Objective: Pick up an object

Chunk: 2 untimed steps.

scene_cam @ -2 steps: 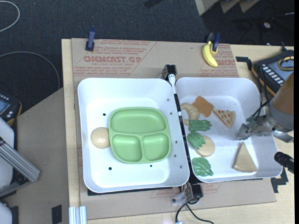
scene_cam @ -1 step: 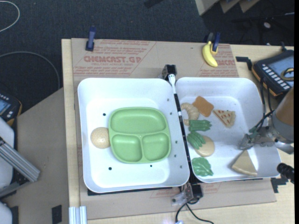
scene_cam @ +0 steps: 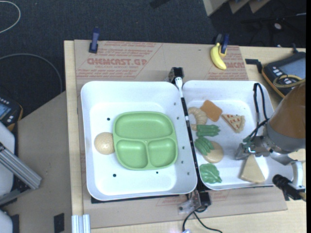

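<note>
A round bun [scene_cam: 103, 143] is lodged against the left edge of the green tray [scene_cam: 145, 140] in the left bin [scene_cam: 92, 101]; neither is within the arm's present reach. In the right bin [scene_cam: 219, 87] toy foods are crowded along the left wall: green pieces [scene_cam: 207, 130], an orange block [scene_cam: 212, 110], a pizza slice [scene_cam: 234, 122]. The gripper [scene_cam: 247, 150] is lowered just above the cheese wedge [scene_cam: 253, 171], the likely target; whether its jaws are wide or narrow cannot be told. The bin's near wall restricts approach
</note>
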Tool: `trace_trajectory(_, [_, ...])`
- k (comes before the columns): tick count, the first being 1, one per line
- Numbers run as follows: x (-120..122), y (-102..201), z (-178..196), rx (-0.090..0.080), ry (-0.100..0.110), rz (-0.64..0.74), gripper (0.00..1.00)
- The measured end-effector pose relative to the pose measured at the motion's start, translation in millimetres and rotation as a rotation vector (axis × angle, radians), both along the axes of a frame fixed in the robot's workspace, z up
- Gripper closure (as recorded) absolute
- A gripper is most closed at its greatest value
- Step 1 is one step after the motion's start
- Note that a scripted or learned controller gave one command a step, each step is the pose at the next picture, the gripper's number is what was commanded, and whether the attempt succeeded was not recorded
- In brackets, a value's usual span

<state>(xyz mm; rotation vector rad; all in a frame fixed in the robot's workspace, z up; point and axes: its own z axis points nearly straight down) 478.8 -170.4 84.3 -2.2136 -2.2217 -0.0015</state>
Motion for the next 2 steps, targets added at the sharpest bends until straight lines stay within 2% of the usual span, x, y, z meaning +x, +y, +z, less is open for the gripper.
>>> trace_trajectory(2, [0.2,20.8,0.1,-0.003,-0.001,-0.003,1.00])
